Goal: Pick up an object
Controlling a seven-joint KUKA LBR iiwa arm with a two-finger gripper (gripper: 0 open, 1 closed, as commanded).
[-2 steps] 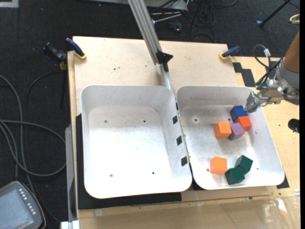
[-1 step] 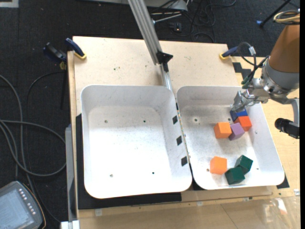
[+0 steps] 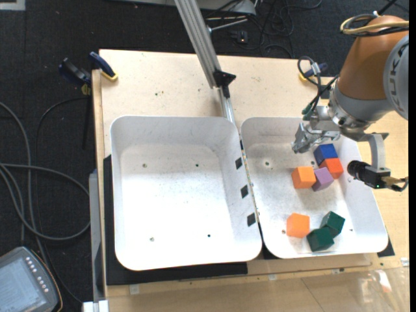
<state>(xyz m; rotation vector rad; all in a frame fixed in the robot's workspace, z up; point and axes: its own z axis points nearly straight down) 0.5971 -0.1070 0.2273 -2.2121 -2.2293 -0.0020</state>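
The left bin sits toward the worktop's left edge; the right bin holds the blocks. The end effector hangs low near that bin's far wall, its opening too unclear to tell. The blue block lies just beside it, toward the worktop's right edge and slightly nearer the front, so probably the closest pick.

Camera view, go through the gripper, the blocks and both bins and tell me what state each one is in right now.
gripper: low in the right bin, beside the blue block
blue block: resting on the bin floor
red-orange block: resting, touching the purple block
purple block: resting
upper orange block: resting
lower orange block: resting, apart from the cluster
two green blocks: resting together
right bin: holds all the blocks
left bin: bare white floor
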